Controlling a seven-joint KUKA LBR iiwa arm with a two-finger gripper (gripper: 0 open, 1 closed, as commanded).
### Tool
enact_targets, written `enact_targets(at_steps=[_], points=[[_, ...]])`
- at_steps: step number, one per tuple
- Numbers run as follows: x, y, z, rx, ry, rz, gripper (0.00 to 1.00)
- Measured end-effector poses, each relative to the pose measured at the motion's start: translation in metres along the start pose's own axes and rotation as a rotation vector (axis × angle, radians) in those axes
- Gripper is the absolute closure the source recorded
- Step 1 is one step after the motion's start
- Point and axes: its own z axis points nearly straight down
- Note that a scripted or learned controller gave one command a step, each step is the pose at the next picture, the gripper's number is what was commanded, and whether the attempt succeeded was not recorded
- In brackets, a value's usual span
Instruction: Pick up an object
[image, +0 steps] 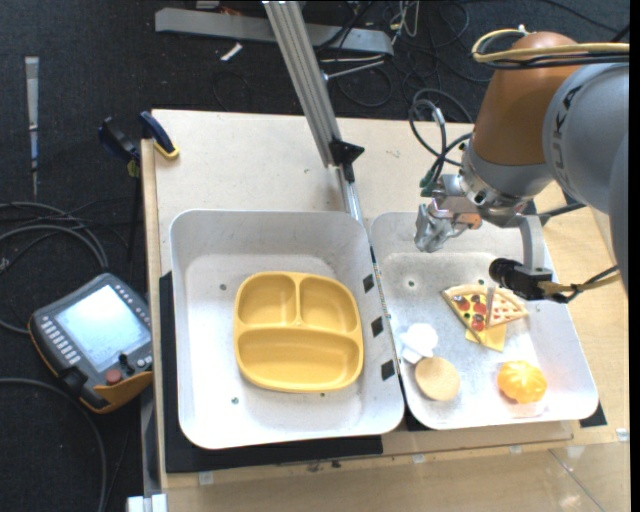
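Tool (432, 236) above right bin (560, 400) far edge; finger state indeterminate. Pizza slice (484, 312), orange (521, 382) nearer.

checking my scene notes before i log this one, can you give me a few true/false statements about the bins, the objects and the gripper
1. The yellow divided plate lies in the left bin. True.
2. The toy pizza slice lies on the yellow divided plate. False: it lies in the right bin, apart from the plate.
3. The gripper hangs over the far end of the right bin. True.
4. The orange fruit sits in the left bin. False: it sits at the near right of the right bin.
5. The round tan piece lies just nearer than the small white piece. True.
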Motion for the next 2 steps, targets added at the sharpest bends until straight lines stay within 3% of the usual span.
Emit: enact_targets(at_steps=[2], points=[[0.117,-0.011,-0.014,-0.001,0.000,-0.002,1.00]])
